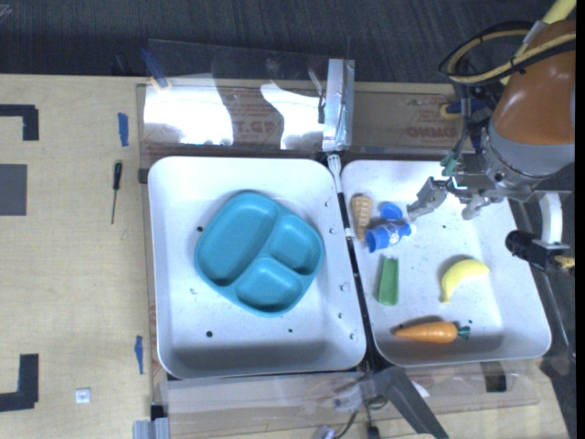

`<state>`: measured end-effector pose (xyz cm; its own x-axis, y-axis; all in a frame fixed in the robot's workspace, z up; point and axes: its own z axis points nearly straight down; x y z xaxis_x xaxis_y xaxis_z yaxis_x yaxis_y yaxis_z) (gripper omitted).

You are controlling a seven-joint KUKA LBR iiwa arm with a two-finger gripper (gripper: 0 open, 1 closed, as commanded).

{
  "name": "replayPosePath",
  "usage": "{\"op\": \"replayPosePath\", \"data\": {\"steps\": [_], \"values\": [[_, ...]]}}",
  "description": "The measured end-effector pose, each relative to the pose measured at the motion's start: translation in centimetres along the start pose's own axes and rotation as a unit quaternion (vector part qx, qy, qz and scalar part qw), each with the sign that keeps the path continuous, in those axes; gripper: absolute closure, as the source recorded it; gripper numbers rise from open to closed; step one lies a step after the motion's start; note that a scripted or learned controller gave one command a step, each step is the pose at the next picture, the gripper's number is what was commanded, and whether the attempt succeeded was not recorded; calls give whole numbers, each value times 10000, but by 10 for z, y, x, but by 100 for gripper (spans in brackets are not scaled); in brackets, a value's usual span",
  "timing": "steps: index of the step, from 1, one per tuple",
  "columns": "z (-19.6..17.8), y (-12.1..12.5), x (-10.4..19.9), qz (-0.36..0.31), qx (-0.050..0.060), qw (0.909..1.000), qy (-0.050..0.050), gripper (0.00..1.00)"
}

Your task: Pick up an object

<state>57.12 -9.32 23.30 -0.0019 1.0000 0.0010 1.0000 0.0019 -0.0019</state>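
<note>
My tabletop (64, 273) is pale wood-grain board. Two shallow white bins sit on it side by side, their inner rims touching: the left bin (174, 337) and the right bin (526, 332). Behind both, a clear panel (238, 108) stands along the back edge, glaring with reflected light. On the bare board to the left lie black angular marks (23, 122), a small dark tool (116, 186), and short strips of blue tape (122, 128).
</note>
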Motion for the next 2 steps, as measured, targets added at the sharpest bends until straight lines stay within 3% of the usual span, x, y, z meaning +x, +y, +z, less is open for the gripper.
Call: {"op": "replayPosePath", "data": {"steps": [1,2], "values": [[75,-18,-69,-754,20,9972,-4,0],[143,-81,-98,-615,-3,9981,-6,0]]}}
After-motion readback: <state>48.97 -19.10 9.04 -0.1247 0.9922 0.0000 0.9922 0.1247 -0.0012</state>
